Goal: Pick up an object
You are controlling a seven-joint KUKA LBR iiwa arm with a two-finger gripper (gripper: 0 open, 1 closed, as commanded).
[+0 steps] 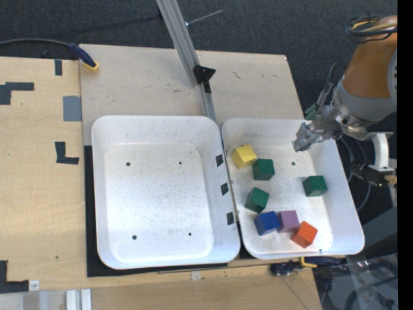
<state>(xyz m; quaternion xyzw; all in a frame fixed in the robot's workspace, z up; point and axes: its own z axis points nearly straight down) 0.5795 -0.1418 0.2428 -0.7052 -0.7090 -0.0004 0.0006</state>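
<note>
Blocks fill our right bin [342, 237] in the camera view, and we read that as the stock we are meant to pick from: a yellow cube [244, 155] near the divider, three green cubes [263, 168] [257, 199] [315, 185] spread through the middle, and a blue cube [266, 222], a purple cube [288, 219] and an orange cube [304, 234] bunched at the near edge, the blue and purple ones touching. Our left bin [155, 192] sits beside it, presumably the place for drops.

Our gripper [304, 139] hangs over the far right part of the right bin, above bare floor, apart from every block. Nothing sits between its fingers. Whether those fingers are spread or pressed together we cannot tell; they blur into one grey shape. We judge we are still in the approach, with no object chosen by contact. The lone green cube nearest the gripper looks the easiest, since it has free space on all sides.
</note>
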